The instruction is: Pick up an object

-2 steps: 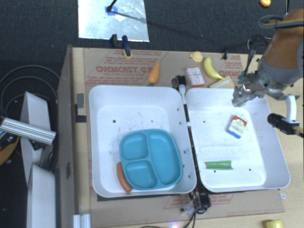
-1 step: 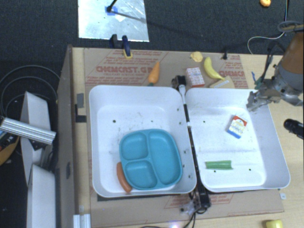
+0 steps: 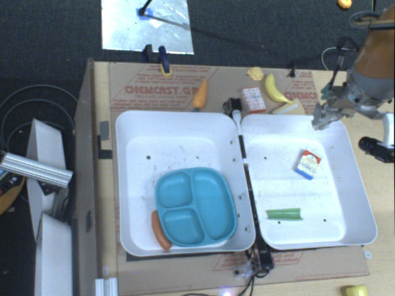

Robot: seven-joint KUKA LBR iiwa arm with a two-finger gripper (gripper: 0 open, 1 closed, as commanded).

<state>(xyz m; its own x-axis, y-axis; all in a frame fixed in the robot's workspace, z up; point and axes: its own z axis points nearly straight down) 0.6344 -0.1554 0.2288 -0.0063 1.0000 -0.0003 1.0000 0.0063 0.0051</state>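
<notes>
Right bin (image 3: 345, 165), contents: one small carton (image 3: 307, 164) in red, white and blue, lying toward the far right part of the floor; one green bar (image 3: 284, 214), nearer the front, well apart from the carton. My gripper (image 3: 322, 119) hangs over this bin's far rim, beyond the carton and touching nothing; whether my jaws stand apart or together, I cannot tell.
</notes>
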